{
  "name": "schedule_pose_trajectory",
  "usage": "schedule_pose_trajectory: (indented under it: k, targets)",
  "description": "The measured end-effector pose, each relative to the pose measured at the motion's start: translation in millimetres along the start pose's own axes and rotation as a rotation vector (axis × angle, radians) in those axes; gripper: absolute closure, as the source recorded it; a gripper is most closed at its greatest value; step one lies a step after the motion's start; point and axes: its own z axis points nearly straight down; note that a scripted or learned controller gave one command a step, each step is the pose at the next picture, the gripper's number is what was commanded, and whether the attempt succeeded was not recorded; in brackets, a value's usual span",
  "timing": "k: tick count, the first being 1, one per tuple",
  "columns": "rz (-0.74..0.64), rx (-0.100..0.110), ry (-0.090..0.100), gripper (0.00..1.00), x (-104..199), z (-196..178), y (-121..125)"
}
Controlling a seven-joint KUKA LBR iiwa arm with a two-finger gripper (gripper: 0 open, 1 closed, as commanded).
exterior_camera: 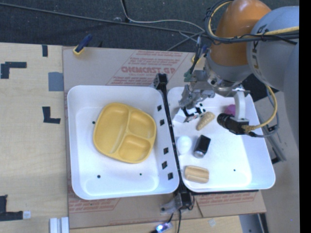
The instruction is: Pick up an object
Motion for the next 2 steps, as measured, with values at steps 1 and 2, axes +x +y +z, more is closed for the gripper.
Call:
schedule_pose_trajectory:
  k: [1,2]
  targets:
    - [0.002,0.002,-0.001,1.00,43.7,14.4,-6.1]
    - [0.000,0.002,0.000,1.00,97.6,21.2,-14.1]
